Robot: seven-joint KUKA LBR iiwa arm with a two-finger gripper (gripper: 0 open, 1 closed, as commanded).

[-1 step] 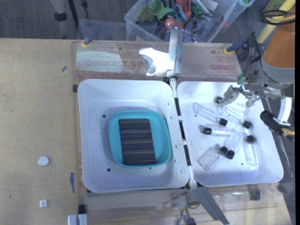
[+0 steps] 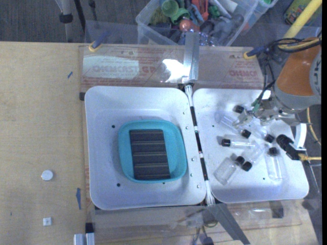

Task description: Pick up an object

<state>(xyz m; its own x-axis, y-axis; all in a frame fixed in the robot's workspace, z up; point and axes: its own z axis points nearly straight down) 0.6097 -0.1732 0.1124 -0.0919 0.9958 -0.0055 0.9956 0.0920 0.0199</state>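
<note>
Several small clear vials with black caps lie scattered in the right white bin (image 2: 255, 194). One vial (image 2: 239, 143) lies near the bin's middle, another (image 2: 225, 170) lower left, and a third (image 2: 274, 168) lower right. My gripper (image 2: 273, 117) hangs over the bin's upper right part, below the arm's orange band (image 2: 299, 78), close above a cluster of vials (image 2: 244, 120). Wires and the wrist body hide what lies directly beneath it. No vial is visibly lifted off the bin floor.
The left white bin (image 2: 102, 106) holds a teal tray (image 2: 176, 154) with a dark ribbed block (image 2: 149, 154) in it. A clear box of toys (image 2: 204, 9) stands behind the bins. A small white disc (image 2: 47, 175) lies on the wooden bench at left.
</note>
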